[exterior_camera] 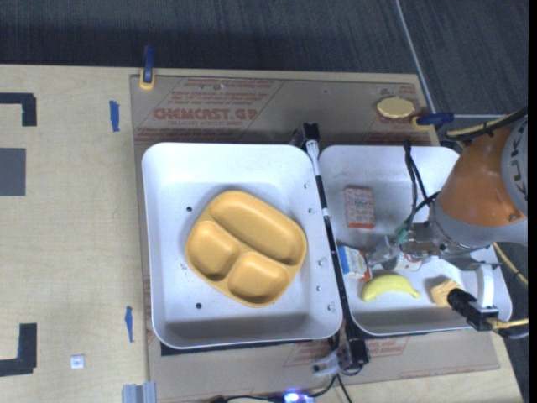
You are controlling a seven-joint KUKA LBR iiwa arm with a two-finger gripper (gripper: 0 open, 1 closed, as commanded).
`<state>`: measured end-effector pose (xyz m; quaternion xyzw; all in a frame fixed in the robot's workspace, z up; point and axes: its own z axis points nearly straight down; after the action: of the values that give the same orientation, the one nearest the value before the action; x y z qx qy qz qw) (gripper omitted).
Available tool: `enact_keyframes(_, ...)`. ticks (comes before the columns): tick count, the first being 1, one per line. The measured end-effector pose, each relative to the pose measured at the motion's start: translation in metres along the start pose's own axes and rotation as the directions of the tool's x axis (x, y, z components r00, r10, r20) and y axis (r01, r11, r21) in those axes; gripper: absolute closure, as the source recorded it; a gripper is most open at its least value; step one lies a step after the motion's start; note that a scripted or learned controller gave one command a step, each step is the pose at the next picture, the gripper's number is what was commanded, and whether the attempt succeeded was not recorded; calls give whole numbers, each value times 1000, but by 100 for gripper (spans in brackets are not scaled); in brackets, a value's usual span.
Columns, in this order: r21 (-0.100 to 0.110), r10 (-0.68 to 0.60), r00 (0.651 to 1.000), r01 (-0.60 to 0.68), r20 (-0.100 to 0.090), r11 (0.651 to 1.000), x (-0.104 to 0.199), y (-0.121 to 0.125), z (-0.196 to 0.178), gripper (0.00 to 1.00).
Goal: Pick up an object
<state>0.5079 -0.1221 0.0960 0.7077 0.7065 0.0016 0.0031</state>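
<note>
The gripper (393, 254) is low in the right bin (382, 321); I cannot tell its state. Just below it lies a yellow banana (390, 287), above it a small orange-white packet (359, 206) whose print is unreadable. Far to its left, the board reads "CHEMCAST" (205, 113).

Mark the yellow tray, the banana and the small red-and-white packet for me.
yellow tray (245, 246), camera view, central ridge between compartments.
banana (389, 287), camera view, middle of its curve.
red-and-white packet (359, 206), camera view, centre of its face.

Grey arm (495, 183), orange band, black cables
</note>
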Motion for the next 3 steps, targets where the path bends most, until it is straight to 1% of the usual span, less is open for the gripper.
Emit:
enact_keyframes(1, 1, 0, 1000, 0, 0, 1000, 21, -27, 10, 0)
enact_keyframes(2, 0, 0, 1000, 0, 0, 1000, 29, -27, 10, 0)
enact_keyframes(3, 0, -1, 1000, 1, 0, 1000, 29, -27, 10, 0)
